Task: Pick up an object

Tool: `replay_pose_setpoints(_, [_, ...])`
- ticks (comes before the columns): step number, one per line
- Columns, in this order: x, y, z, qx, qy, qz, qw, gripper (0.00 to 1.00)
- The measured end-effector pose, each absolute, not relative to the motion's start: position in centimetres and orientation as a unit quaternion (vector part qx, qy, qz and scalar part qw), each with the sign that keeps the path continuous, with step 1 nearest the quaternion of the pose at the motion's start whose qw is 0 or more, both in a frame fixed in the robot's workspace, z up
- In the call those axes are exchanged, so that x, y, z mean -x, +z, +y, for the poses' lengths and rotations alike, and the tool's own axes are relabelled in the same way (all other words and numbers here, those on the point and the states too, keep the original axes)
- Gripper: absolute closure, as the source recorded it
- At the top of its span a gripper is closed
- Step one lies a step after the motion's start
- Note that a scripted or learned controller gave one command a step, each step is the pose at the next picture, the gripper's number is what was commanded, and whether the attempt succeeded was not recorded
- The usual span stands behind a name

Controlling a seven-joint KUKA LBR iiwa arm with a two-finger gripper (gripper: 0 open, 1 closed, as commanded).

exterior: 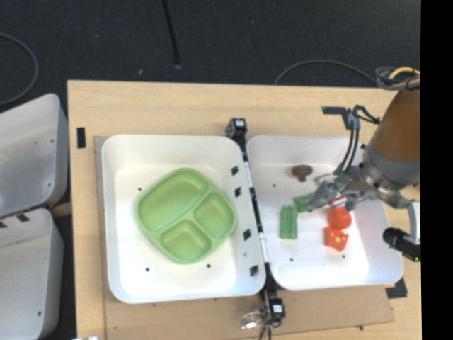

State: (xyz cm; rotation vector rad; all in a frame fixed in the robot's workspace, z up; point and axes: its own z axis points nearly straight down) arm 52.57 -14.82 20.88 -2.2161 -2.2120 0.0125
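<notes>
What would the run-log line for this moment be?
arm: over right bin | hand: low by green piece | grasp: unconfirmed | nearby: red objects, green block | left bin: green divided plate

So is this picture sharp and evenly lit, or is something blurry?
Camera view: the light is soft and even, with only faint shadows inside the white bins; the green plate is fairly crisp, while the claw and the red pieces beside it look smeared, and the bins' floors are bright enough to hide texture.
</notes>
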Motion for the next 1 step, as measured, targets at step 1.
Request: replay_pose_setpoints(1, [-52.87,21.59,-14.79,0.707,0.0,-0.708,-0.001,0.0])
